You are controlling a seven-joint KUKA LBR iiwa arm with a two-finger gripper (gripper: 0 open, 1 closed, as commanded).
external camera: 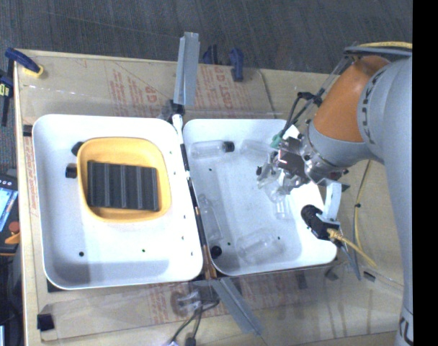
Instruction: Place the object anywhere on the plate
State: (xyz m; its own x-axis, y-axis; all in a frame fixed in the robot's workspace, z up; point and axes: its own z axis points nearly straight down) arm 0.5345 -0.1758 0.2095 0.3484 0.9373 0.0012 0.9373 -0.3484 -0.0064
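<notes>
Grey and orange, the arm [370,114] comes in big from the right side of the bench [96,78] and bends down over the right bin [204,193], its orange band sitting just above the wrist. Two shallow white bins lie side by side on that bench, their inner rims almost touching down the middle. Over in the left bin [46,251], there's the plate [125,150], a yellow, rounded-square dish set toward the bin's back half, and on it lies a dark ribbed rectangular insert [124,186] that covers most of its middle and reaches its front rim. Back to the right bin: the gripper [280,182] hangs low over the bin's right half, near the right rim, and whether it's clamped or spread, I can't tell, the tip is a tangle of metal and clear glints. Several transparent things lie in this bin and are hard to read: a clear tube with a dark cap [210,148] near the back-left corner, and a faint clear piece [258,245] toward the front edge. Which of them is the task's object, I can't tell.
</notes>
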